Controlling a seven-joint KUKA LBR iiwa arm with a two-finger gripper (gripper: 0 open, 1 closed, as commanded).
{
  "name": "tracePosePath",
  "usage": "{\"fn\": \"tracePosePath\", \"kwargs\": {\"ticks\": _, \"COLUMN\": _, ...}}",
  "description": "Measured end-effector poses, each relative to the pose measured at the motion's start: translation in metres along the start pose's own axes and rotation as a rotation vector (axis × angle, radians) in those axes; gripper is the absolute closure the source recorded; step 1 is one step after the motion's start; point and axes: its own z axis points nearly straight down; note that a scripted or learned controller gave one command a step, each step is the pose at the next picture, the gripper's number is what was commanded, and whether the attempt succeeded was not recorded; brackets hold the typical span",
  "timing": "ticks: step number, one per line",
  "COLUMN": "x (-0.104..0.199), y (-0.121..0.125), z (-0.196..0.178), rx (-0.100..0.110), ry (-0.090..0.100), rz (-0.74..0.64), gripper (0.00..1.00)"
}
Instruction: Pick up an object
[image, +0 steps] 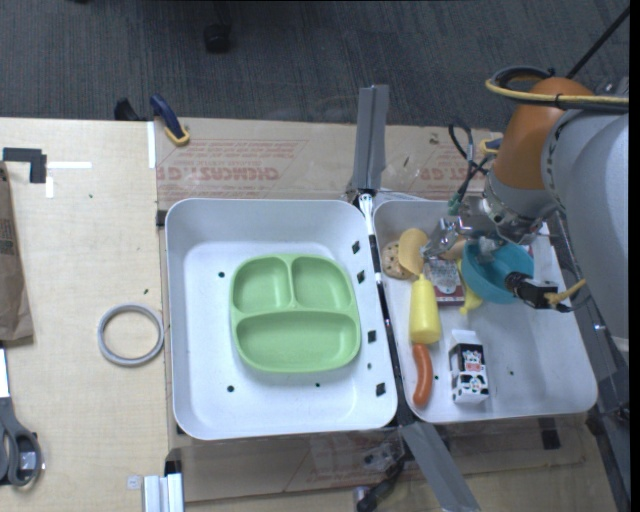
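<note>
Arm: the grey arm (590, 150) with its orange band (530, 130) reaches in from the right, over the upper part of the right bin.
Gripper: the gripper (445, 245) hangs low in the upper left part of the right bin (540, 390), just over a clutter of things; whether it is released or clenched I cannot tell, and nothing is plainly seen in its grasp.
Right bin contents: a tan cookie-like piece (405, 255) lies by the bin's left wall, just beside the gripper; a blue bowl (495, 272) sits tilted to the gripper's right; a yellow bottle (424, 310) lies below the gripper, pointing down the bin; a red sausage (422, 375) lies just under the bottle, near the lower left corner; a small cow-patterned carton (468, 372) stands to the sausage's right, apart from it.
Left bin: the left bin (200, 400) holds a green divided plate (295, 313) with three compartments, lying flat near the middle.
Worktop: the worktop (80, 250) to the left bears a grey ring (130, 333), a brown bag (12, 270) at the left edge and scissors (18, 450) at the lower left corner; a blue-handled clamp (170, 120) lies near the upper edge.
</note>
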Motion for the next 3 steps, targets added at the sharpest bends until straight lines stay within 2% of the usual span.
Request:
{"fn": "tracePosePath", "kwargs": {"ticks": 1, "x": 0.03, "y": -0.054, "z": 0.005, "rx": -0.026, "ry": -0.002, "rz": -0.18, "gripper": 0.0}}
{"fn": "tracePosePath", "kwargs": {"ticks": 2, "x": -0.019, "y": -0.105, "z": 0.009, "rx": -0.022, "ry": -0.001, "rz": -0.195, "gripper": 0.0}}
{"fn": "tracePosePath", "kwargs": {"ticks": 3, "x": -0.042, "y": -0.117, "z": 0.008, "rx": -0.027, "ry": 0.006, "rz": 0.101, "gripper": 0.0}}
